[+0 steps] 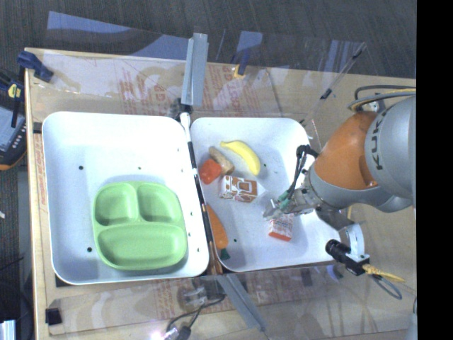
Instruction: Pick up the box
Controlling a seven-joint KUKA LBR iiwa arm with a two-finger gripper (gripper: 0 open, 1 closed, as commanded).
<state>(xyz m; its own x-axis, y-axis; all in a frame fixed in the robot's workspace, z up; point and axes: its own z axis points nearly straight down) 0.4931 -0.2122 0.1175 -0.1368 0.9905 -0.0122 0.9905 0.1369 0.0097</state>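
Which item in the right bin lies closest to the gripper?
The small red-and-white packet, right beside the gripper; the box and banana lie farther left.

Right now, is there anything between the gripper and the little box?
No. In the camera view, only bare white bin floor lies between the gripper and the box. A small red-and-white packet sits just below the gripper, off that line.

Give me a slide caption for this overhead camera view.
Grey-orange arm's gripper poised over small red-white packet, beside brown-white carton box.

The arm (368, 165) reaches in at the frame's right, its gripper (283, 207) over the right bin (283, 129). The box (238, 188) lies at that bin's centre. A green tray (139, 227) sits in the left bin (78, 140).
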